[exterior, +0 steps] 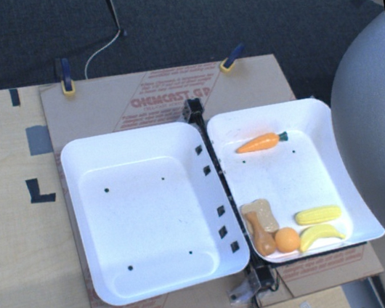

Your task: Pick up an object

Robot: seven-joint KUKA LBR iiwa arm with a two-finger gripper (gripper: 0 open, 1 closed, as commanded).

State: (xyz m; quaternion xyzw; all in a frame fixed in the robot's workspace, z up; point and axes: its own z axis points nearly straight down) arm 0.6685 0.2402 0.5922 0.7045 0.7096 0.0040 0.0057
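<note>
A: Banana first, since it lies nearest the camera, at about five o'clock in the right bin, long axis running three to nine. Just above it is a yellow corn cob, lying the same way.

B: And beside them?

A: At nine o'clock of the banana, an orange, touching a tan bread-like piece set against the bin's left wall. Farther back, near twelve o'clock, the carrot lies alone, tip towards nine, well apart from the rest.

B: Where is the gripper?

A: I cannot tell its state. The grey arm bulks at three o'clock, so everything lies towards nine from it. I judge the carrot the easiest pick, grasped across its long axis.
</note>
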